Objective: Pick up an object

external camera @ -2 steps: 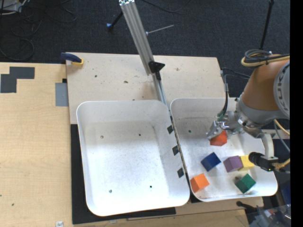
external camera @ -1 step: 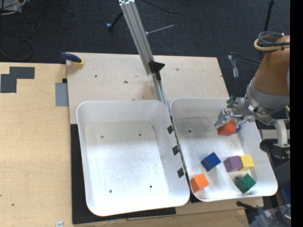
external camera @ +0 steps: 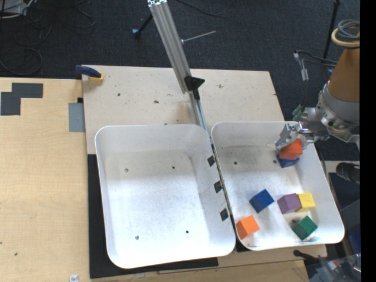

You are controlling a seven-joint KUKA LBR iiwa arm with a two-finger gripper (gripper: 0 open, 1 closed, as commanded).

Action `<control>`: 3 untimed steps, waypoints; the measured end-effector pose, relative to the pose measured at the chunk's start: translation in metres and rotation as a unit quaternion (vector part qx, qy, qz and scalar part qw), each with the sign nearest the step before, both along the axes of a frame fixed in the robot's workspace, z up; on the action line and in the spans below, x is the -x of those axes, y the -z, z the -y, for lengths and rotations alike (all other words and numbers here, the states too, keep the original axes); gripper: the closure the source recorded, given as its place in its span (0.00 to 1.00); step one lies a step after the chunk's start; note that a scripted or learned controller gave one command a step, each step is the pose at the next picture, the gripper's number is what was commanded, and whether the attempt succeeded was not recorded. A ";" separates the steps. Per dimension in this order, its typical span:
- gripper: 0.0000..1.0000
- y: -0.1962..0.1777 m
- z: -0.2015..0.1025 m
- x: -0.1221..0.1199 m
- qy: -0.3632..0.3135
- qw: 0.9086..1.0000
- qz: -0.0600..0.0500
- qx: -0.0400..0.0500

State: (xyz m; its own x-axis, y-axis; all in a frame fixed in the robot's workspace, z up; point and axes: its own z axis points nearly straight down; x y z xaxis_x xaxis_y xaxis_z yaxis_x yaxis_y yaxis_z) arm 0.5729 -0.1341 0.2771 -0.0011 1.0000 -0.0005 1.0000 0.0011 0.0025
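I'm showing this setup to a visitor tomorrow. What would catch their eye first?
Probably the gripper at the back of the right bin, right at an orange block with something blue beneath it; whether it grips the block is unclear. Next, the bright cubes near that bin's front: blue, purple, yellow, green and orange.

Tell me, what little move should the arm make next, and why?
Probably a slow, straight lift. The gripper sits low at the far right of the right bin, right at an orange block with a dark blue piece beneath it. Whether the block is truly gripped is unclear; raising it slightly would tell.
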 end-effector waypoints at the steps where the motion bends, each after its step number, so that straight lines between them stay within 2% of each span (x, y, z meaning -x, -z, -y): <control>1: 1.00 0.000 -0.052 -0.005 -0.001 1.000 -0.003 -0.001; 2: 1.00 0.004 -0.109 -0.012 -0.002 1.000 -0.003 -0.001; 3: 1.00 0.026 -0.156 -0.020 -0.001 1.000 -0.005 -0.001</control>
State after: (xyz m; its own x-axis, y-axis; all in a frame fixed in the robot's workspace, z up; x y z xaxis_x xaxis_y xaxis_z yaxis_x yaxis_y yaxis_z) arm 0.5924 0.0220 0.2509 -0.0033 1.0000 0.0017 1.0000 0.0033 -0.0070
